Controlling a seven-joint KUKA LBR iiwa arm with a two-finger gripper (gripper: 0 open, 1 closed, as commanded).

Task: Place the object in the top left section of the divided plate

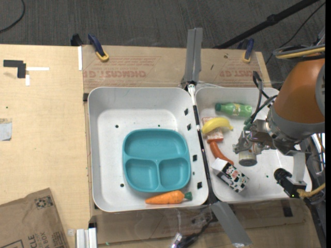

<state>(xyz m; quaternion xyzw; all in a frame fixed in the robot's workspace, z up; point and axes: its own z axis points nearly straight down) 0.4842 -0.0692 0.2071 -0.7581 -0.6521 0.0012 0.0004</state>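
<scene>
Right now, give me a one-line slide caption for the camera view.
Pincer over right bin near banana; teal divided plate waits beside carrot.

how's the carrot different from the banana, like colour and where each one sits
The carrot is orange with a green end; the banana is yellow. The carrot lies in the left bin just below the teal divided plate; the banana lies in the right bin near the green bottle. The carrot looks straight, the banana curved. Both look like toy food.
</scene>
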